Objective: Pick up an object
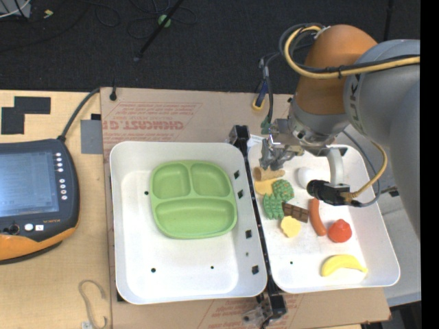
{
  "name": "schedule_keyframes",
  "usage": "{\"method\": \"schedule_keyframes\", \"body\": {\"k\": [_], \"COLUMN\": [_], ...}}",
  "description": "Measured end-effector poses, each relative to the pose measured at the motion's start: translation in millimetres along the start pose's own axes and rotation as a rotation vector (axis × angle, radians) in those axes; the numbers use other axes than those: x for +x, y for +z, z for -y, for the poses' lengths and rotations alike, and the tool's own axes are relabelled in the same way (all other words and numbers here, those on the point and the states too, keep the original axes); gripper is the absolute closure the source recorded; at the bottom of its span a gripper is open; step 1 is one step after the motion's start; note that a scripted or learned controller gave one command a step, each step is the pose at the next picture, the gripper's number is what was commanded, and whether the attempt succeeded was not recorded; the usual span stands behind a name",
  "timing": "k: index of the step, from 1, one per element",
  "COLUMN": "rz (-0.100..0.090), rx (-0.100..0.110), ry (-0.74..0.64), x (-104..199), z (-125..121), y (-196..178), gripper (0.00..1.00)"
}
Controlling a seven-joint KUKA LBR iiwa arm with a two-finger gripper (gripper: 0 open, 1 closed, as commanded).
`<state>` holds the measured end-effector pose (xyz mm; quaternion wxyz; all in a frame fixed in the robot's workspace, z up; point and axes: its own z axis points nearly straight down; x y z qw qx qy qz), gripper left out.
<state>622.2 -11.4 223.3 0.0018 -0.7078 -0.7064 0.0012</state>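
My gripper [271,162] hangs low over the left part of the right bin [374,252], just above a tan food piece [267,177] near the bin's left wall. Below it lie a green broccoli-like toy [277,203], a brown piece [295,212], a yellow piece [291,227], an orange-red sausage [317,218], a red tomato [339,231] and a yellow banana [341,266]. A white egg-like object [303,177] lies right of the gripper. The fingers are dark and small against the clutter.
The left bin [130,266] holds a green divided plate [193,199]. A tablet-like pendant [34,190] rests on the bench at far left. The grey arm with its orange band [336,53] covers the right bin's back right corner.
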Motion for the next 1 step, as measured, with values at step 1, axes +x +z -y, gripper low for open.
{"method": "schedule_keyframes", "body": {"k": [1], "rz": [0.000], "rx": [-0.003], "ry": [-0.004], "x": [12.3], "z": [-9.3], "y": [-12.5], "gripper": [1.00]}}
